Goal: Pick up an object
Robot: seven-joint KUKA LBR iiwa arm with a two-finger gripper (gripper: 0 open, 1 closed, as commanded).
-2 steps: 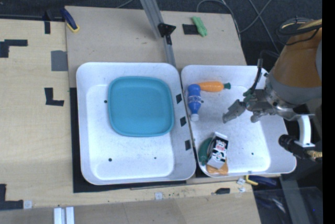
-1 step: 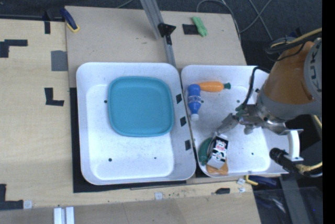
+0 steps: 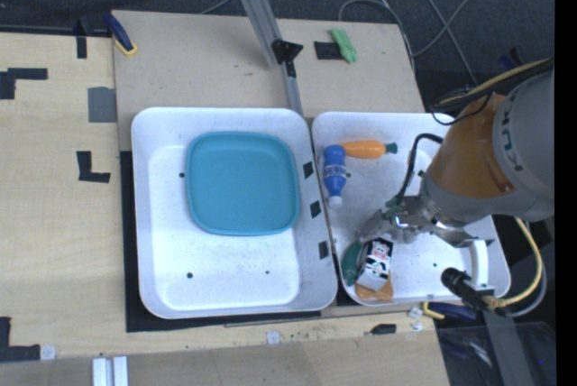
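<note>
Objects for picking lie in the right bin (image 3: 410, 124), which I take as the landmark: it sits on the tabletop (image 3: 54, 195), touching side by side with the left bin (image 3: 153, 195). Going from big to small, the arm (image 3: 505, 150) is the largest thing; it hangs over the right half of the right bin, grey with an orange band, and its jaws (image 3: 383, 226) point down near the bin's middle, just above the small items at the front wall. Whether the jaws are released or clenched I cannot tell, because the wrist hides them. Next comes the blue plate (image 3: 242, 183), lying flat in the left bin, well apart from the right bin's things. Inside the right bin, a blue bottle (image 3: 334, 170) lies along its left wall, and an orange carrot (image 3: 365, 149) lies just beside it, near the back wall. At the front-left corner of the right bin a small black-and-white carton (image 3: 378, 261) rests on an orange-brown piece (image 3: 374, 289), with a green thing (image 3: 349, 263) touching its left side.
</note>
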